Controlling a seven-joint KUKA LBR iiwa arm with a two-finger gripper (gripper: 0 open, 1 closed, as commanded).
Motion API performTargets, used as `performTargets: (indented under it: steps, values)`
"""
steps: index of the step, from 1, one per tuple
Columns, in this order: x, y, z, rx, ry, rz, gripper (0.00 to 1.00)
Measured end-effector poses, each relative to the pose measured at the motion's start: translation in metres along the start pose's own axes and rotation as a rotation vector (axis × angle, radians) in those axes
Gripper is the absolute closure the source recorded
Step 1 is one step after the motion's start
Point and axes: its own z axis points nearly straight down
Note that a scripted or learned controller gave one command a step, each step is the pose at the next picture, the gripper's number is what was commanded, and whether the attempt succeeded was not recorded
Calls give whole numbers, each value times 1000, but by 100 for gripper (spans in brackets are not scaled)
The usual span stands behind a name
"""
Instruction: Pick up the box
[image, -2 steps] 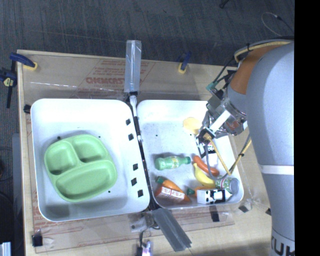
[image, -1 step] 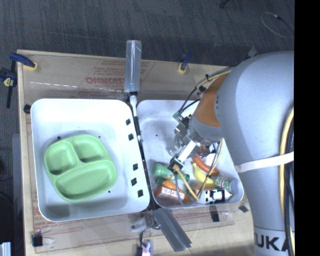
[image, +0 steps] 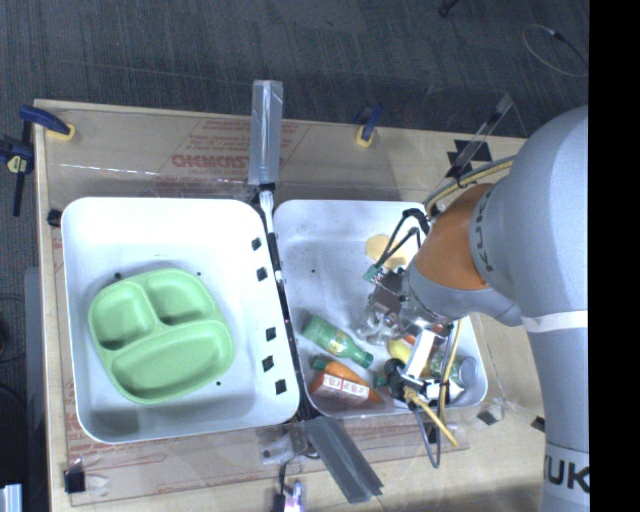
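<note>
Camera view: the arm (image: 520, 230) reaches over the right bin (image: 310, 225), and its gripper (image: 385, 315) hangs low among the clutter in that bin's front half, toward the desk's (image: 150, 140) front-right corner. Whether the fingers are spread or closed cannot be told from here — wrist and cabling cover them, and nothing can be seen between them.

The box (image: 345, 387), orange-red with a carrot picture, lies flat against the right bin's front wall, just in front of the green bottle (image: 335, 340) and a little to the front-left of the gripper. It looks apart from the gripper, not in it.

By my reading the step in hand is the approach, or a grasp aimed at the wrong spot; the box is not yet picked. The next move calls for shifting toward the front wall, lining the fingers across the box's narrower side, and coming down clear of the bottle and the bin wall, which crowd it on two sides.

Counted: two bins — the left bin (image: 80, 225) and the right; one green tray (image: 160, 335) in the left bin; one box; one green bottle; one yellow thing (image: 378, 247) at the back of the right bin. Several more small things lie under the gripper, too hidden to count.
</note>
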Motion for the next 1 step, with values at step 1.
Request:
performTargets:
  steps: [1]
  values:
    - [-23,-17,-1,-3,1,-364,100]
